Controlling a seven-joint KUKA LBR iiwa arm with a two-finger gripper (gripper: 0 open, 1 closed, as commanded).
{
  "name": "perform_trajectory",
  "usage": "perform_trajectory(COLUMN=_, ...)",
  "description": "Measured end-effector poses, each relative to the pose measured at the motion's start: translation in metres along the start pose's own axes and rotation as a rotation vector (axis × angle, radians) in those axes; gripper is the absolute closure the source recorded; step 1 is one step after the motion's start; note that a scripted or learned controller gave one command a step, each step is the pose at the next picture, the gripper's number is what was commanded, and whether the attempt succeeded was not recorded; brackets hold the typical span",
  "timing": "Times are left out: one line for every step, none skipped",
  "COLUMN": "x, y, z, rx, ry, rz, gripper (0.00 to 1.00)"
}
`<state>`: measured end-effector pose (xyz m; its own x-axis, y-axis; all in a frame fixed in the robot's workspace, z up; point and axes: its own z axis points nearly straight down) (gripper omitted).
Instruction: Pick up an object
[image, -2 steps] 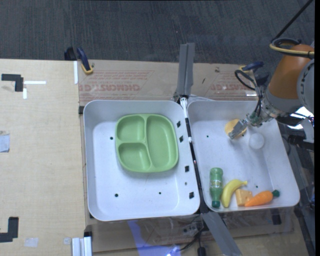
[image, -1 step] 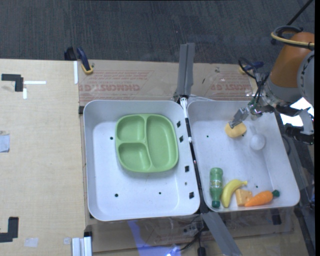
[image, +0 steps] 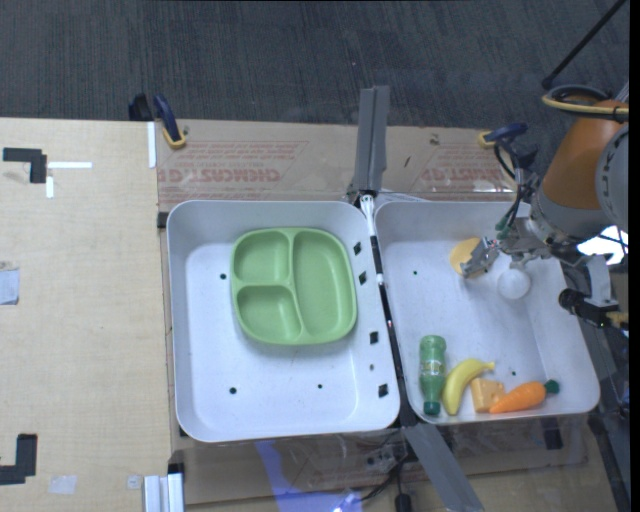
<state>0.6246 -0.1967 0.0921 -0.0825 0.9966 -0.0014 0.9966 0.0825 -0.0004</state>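
My gripper (image: 484, 260) hangs low over the far part of the right bin (image: 560, 345), reaching in from the right. Its tip is right beside a yellow object (image: 462, 253), which it partly covers. A white ball (image: 513, 284) lies just below and to the right of the gripper. Along the bin's near wall sit a green bottle (image: 431, 372), a banana (image: 461, 383), an orange wedge (image: 487, 394) and a carrot (image: 523, 397).
The left bin (image: 200, 380) holds a green divided plate (image: 294, 286). A ridge with black clips (image: 378, 300) separates the two bins. The arm's orange band (image: 585, 150) stands above the right bin's far right corner. Cardboard (image: 260, 165) lies behind the bins.
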Motion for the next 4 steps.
perform_trajectory(x=0.072, y=0.033, z=-0.001, rx=-0.003, ry=-0.001, rz=-0.272, gripper=0.0)
perform_trajectory(x=0.071, y=0.034, z=-0.012, rx=-0.007, ry=-0.004, rz=-0.273, gripper=1.0)
perform_trajectory(x=0.089, y=-0.108, z=0.001, rx=0.002, ry=0.002, rz=-0.077, gripper=1.0)
perform_trajectory(x=0.088, y=-0.108, z=0.001, rx=0.002, ry=0.002, rz=-0.077, gripper=0.0)
